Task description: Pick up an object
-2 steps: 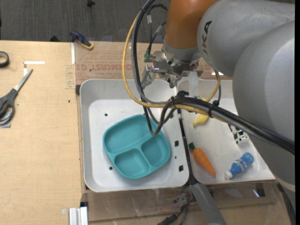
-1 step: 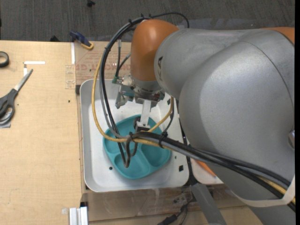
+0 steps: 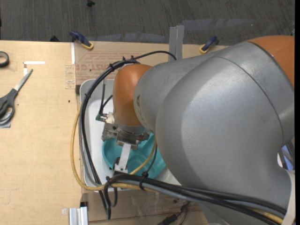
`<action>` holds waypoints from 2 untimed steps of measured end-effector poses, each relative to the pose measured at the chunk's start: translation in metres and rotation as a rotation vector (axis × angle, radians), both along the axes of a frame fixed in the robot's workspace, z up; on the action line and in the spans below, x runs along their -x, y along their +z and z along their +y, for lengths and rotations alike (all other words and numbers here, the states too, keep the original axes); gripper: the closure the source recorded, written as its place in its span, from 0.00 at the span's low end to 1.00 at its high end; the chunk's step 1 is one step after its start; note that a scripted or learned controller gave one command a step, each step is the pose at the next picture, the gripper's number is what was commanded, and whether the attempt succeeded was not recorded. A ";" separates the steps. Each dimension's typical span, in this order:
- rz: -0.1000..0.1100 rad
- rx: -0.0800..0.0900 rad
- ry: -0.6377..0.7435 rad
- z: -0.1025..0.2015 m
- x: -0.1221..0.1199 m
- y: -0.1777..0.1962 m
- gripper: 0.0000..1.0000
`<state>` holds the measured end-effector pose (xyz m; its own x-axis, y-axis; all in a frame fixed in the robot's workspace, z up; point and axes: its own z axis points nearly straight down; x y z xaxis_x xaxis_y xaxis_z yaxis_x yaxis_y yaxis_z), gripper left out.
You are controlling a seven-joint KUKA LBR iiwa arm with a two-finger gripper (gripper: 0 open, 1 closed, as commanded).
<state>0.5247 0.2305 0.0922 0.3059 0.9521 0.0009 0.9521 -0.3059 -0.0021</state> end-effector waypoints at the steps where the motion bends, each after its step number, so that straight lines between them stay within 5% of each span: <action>1: -0.002 0.005 0.008 -0.025 -0.135 0.087 0.00; 2: -0.001 0.005 0.339 -0.068 -0.107 0.293 0.00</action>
